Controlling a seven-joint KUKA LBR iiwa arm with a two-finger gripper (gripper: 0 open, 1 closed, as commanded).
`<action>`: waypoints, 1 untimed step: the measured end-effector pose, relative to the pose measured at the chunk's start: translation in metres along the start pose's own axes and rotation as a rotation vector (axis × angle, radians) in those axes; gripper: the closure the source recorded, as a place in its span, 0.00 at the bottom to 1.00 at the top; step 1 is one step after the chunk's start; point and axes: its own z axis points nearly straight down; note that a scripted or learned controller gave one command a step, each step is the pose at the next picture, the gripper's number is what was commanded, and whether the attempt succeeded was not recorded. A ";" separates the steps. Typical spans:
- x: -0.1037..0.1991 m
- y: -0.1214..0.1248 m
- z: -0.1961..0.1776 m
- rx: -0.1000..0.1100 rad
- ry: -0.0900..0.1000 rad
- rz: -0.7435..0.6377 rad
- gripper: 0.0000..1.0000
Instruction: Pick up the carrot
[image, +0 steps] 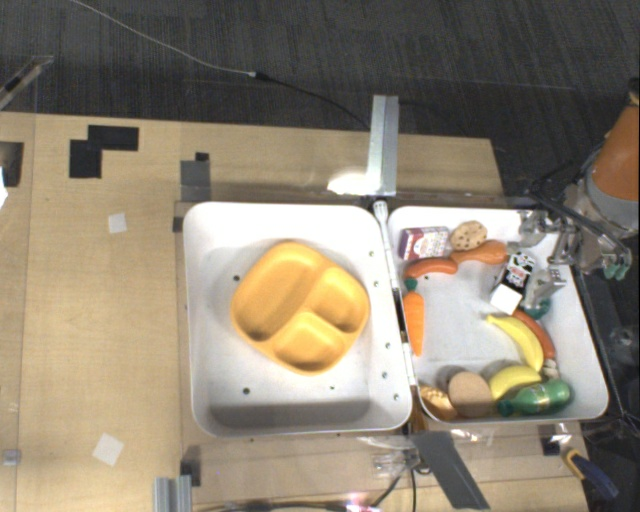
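Observation:
The carrot (414, 320) is orange with a green top. It lies lengthwise along the left wall of the right bin (590, 350), tip pointing toward the front. My gripper (543, 270) hangs over the right side of that bin, well to the right of the carrot and apart from it. A small black-and-white carton (513, 279) sits just to the gripper's left. The arm's orange band (615, 165) is at the right edge of the view.
A yellow divided plate (300, 305) lies in the left bin (215, 400). Around the carrot are a sausage (450, 265), purple packet (425, 242), cookie (467, 235), banana (522, 338), lemon (512, 380), green vegetable (535, 397) and potato (470, 390).

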 end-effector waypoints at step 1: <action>0.059 0.058 0.098 0.000 -0.005 -0.164 0.00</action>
